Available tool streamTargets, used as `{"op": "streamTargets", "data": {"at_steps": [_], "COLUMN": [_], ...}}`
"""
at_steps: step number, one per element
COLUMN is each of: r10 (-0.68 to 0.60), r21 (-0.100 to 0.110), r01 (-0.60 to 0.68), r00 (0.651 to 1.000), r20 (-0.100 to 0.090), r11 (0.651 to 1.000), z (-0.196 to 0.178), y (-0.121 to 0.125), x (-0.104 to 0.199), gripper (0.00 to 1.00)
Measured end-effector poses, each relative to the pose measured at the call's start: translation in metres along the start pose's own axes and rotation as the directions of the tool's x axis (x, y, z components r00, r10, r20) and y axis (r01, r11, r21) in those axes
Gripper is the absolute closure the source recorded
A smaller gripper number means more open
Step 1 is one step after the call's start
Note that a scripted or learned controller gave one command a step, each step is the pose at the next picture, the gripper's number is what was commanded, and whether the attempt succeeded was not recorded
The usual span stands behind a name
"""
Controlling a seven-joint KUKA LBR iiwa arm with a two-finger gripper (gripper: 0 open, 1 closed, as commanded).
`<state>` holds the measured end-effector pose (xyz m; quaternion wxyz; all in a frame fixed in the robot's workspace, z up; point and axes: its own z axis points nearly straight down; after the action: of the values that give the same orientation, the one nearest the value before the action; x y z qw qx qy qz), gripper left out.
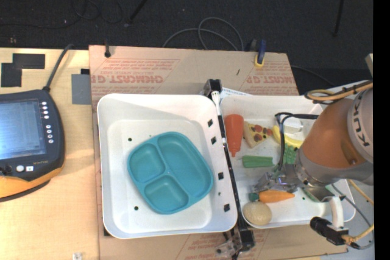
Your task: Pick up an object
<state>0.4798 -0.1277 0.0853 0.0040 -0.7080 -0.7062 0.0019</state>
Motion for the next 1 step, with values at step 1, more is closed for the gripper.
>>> {"op": "streamTargets", "data": {"at_steps": [1], "r10": [0.004], "r21": [-0.001], "r01": [-0.004], "r00": [1.000], "r20": [0.001], "r11": [1.000], "z": [-0.0092], "y": [0.0017], "x": [-0.0013], "gripper": [1.00]}}
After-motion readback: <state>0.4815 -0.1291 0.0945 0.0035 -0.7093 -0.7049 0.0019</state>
